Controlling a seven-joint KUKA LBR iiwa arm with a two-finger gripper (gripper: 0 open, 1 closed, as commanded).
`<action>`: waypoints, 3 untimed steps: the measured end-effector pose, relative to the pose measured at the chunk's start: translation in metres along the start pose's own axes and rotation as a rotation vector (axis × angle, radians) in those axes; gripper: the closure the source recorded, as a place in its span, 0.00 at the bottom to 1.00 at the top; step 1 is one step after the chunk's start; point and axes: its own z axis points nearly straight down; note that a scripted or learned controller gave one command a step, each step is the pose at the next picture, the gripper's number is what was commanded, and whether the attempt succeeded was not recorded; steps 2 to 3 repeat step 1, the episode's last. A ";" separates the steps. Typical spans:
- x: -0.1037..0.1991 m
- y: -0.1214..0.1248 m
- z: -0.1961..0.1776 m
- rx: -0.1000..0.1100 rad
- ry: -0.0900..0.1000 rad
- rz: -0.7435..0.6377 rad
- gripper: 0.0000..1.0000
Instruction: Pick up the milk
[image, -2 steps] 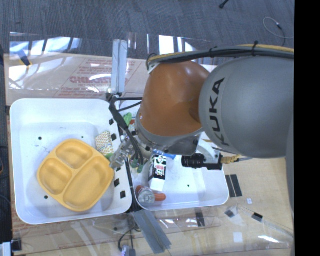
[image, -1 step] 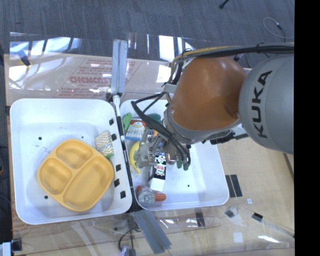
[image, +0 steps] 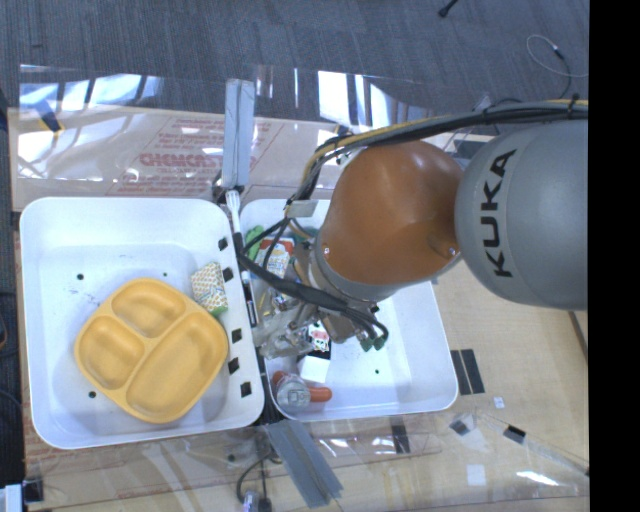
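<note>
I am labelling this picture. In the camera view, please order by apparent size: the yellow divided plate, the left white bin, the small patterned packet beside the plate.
Largest to smallest, as they appear:
1. left white bin
2. yellow divided plate
3. small patterned packet, touching the plate's upper right edge
All three lie at a similar depth, so the order is safe.
</note>
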 end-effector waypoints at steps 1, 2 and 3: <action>-0.001 0.000 -0.011 0.001 -0.002 -0.002 1.00; -0.001 0.000 -0.011 0.001 -0.002 -0.002 1.00; -0.001 0.000 -0.011 0.001 -0.002 -0.002 1.00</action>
